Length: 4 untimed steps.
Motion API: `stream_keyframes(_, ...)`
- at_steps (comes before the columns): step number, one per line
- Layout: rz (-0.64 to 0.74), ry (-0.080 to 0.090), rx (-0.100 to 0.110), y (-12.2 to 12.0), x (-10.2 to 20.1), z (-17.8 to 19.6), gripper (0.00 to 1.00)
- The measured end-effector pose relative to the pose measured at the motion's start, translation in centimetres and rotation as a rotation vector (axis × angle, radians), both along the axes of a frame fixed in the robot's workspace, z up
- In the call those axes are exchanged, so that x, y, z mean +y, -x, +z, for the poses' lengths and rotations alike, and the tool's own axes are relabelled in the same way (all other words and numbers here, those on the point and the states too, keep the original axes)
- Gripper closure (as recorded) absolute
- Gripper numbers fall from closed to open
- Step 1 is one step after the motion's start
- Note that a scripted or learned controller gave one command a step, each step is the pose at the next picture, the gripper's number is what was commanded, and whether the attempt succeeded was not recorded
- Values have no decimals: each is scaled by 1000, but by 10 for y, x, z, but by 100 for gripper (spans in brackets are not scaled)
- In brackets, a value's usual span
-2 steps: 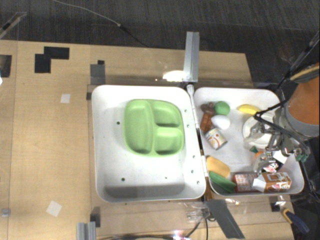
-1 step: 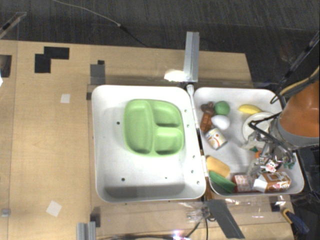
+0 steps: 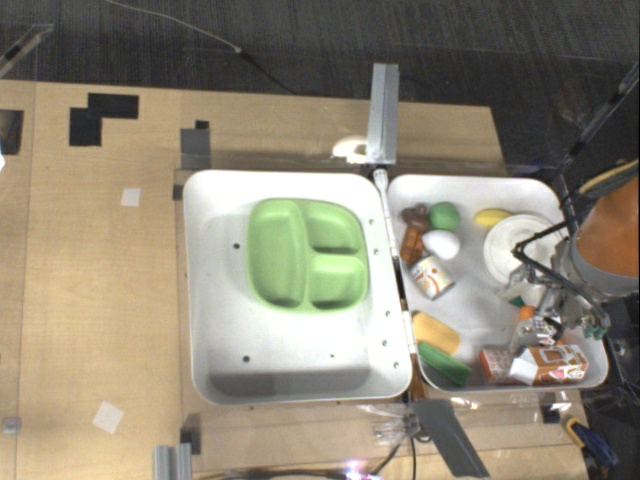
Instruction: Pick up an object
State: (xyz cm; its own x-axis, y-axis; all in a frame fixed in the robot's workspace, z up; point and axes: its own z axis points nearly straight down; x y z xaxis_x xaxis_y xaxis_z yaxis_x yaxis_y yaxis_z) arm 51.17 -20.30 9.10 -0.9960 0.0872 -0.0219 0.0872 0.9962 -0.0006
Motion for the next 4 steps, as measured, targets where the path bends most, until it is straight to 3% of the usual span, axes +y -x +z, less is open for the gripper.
stream_keyframes(1, 208, 7, -1, 13, -2, 1, 0)
stream_keyframes(2, 350, 5, 12, 2, -1, 3, 0)
stream_keyframes(3, 407, 6, 3, -73, 66, 0, 0)
stream_keyframes(4, 389, 5, 3, -71, 123, 0, 0)
